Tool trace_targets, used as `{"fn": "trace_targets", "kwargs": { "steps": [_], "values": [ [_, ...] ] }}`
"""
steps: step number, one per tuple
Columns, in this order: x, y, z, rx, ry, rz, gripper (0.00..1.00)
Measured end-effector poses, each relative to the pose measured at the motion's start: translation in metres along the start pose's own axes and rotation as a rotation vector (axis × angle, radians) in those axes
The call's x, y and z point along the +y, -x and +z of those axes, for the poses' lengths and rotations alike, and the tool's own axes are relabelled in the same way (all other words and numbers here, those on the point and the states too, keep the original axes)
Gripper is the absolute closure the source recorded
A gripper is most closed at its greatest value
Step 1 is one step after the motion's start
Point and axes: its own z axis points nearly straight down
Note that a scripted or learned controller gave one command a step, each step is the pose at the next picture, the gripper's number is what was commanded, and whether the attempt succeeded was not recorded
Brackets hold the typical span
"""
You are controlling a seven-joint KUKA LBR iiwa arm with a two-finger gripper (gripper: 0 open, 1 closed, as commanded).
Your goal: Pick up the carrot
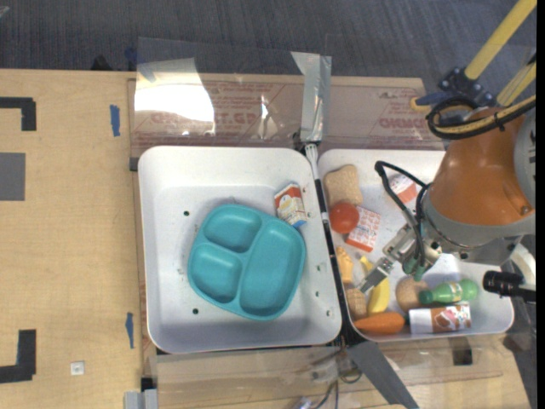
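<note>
Gripper (375, 278) hangs low over the right bin (498, 326), grip state impossible to tell (too cluttered), while the carrot (380, 322) lies just below, against the front wall.

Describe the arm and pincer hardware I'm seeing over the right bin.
The arm has a wide orange band above a grey wrist section. Black cables loop across its top and down its left side. The pincer is small, metallic silver, with dark fittings and a green part beside it. Yellow rods rise behind the arm.
</note>
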Motion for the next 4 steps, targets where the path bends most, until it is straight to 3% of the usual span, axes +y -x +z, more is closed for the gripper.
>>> {"fn": "trace_targets", "kwargs": {
  "steps": [1, 2, 3, 4],
  "values": [
    [0.109, 0.128, 0.0, -0.004, 0.002, 0.004, 0.0],
    [0.022, 0.103, 0.095, -0.011, 0.007, 0.036, 0.0],
    [0.052, 0.139, 0.096, -0.006, 0.007, 0.492, 0.0],
    [0.043, -0.007, -0.006, -0.007, 0.014, 0.402, 0.0]
  ]
}}
